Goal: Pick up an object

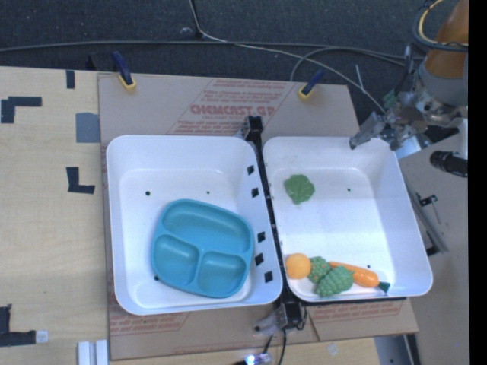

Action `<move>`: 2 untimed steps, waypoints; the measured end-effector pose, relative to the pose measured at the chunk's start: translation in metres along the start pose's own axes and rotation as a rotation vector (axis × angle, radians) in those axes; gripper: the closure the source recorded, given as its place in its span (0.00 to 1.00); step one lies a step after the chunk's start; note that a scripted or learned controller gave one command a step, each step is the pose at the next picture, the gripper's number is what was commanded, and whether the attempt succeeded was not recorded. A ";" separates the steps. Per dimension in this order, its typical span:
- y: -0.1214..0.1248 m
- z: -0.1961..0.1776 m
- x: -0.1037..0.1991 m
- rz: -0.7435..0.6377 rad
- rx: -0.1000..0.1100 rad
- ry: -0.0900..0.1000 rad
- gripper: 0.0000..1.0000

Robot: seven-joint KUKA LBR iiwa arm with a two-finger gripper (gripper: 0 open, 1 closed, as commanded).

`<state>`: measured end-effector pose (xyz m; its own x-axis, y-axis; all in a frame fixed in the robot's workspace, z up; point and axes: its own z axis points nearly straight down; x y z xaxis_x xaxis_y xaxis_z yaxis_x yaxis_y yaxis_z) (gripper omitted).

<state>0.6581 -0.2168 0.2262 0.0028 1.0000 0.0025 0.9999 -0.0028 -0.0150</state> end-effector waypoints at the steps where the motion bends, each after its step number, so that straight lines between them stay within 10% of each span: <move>1: 0.002 -0.010 0.001 -0.004 -0.014 -0.004 0.00; 2: 0.006 0.032 0.002 -0.005 -0.012 -0.005 0.00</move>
